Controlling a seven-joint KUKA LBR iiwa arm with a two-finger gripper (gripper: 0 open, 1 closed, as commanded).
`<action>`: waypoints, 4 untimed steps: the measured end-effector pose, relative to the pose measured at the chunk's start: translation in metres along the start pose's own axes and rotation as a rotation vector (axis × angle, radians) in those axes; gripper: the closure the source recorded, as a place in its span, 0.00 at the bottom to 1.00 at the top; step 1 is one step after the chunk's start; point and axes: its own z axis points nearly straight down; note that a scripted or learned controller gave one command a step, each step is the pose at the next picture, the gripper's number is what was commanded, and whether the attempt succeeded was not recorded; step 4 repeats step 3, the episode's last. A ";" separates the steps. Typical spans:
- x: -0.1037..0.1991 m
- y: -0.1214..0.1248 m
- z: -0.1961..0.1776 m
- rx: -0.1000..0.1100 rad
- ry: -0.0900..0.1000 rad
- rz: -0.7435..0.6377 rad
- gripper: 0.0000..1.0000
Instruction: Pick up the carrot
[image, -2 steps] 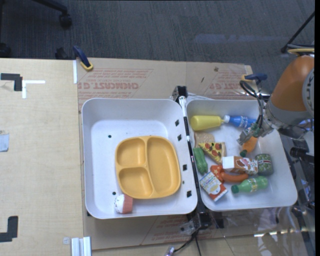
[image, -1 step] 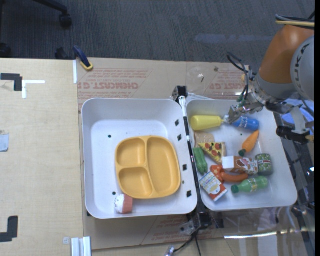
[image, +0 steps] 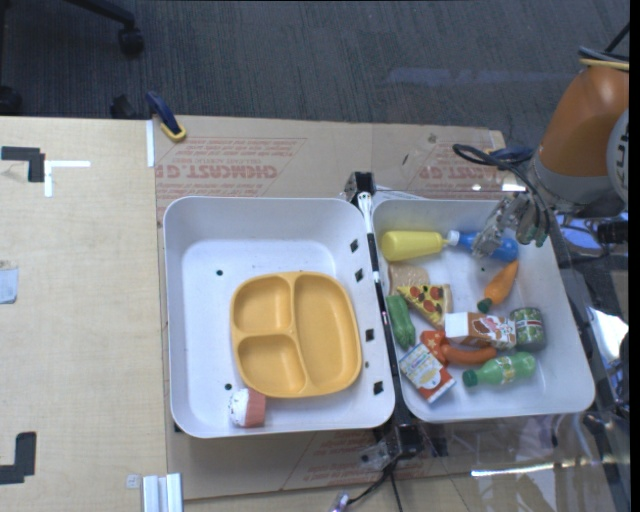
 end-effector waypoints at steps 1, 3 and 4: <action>0.000 0.000 0.000 0.000 0.000 0.000 0.00; 0.072 -0.076 0.033 -0.006 0.008 0.110 0.00; 0.072 -0.076 0.033 -0.006 0.008 0.110 0.00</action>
